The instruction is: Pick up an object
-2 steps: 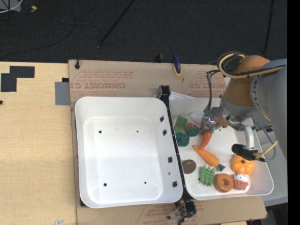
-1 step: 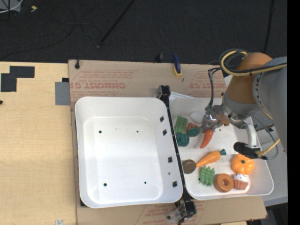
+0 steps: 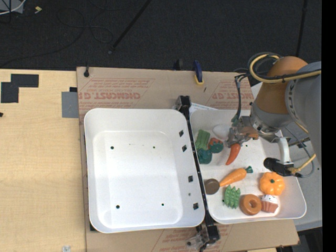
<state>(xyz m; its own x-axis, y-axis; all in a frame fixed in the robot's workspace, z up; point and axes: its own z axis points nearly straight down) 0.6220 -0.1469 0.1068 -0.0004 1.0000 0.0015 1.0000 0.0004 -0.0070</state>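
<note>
Jaws of the two-finger gripper (image 3: pixel 236 137) appear closed on the stem end of the small red plastic chilli pepper (image 3: pixel 233 153), though the fingers are small in this view and the contact is partly hidden, so the grip is a judgement, not a certainty.

Location: the pepper sits in the upper middle of the right-hand shallow white bin (image 3: pixel 299 206), directly below the gripper. The left-hand shallow white bin (image 3: pixel 94 140) lies alongside.

Orientation: the pepper's long axis runs nearly vertical in the view, tilted slightly. The thick end points up toward the gripper; the tapered tip points down and a little left, toward the orange plastic carrot (image 3: pixel 233 177).

Step in hand: grasp, at the point of lift. Whether the tip rests on the bin floor cannot be told.

Next move: a straight upward lift is called for, slow enough that the pepper does not swing or slip from a hold near one end.

Nearby items: the green toy vegetables (image 3: pixel 206 147) lie just left; the orange plastic pumpkin (image 3: pixel 272 184) lies well apart, lower right.
</note>
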